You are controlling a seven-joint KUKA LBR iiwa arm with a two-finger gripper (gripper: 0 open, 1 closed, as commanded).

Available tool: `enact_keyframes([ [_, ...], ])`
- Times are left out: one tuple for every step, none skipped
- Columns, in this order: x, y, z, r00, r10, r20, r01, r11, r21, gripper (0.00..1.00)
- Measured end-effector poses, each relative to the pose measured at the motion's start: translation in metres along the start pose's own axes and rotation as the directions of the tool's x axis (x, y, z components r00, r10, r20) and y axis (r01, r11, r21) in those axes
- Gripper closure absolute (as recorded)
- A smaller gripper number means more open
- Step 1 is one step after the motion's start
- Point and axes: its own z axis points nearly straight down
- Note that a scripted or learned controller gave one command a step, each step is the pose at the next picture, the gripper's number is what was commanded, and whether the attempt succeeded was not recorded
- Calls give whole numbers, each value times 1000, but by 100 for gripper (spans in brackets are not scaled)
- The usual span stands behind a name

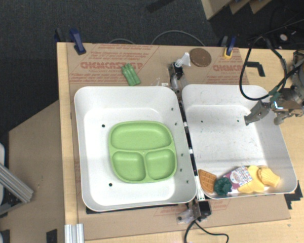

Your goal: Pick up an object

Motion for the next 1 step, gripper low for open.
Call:
enact_keyframes([
  [-48,34,69,1000,3,1,-3,1000,2,0],
])
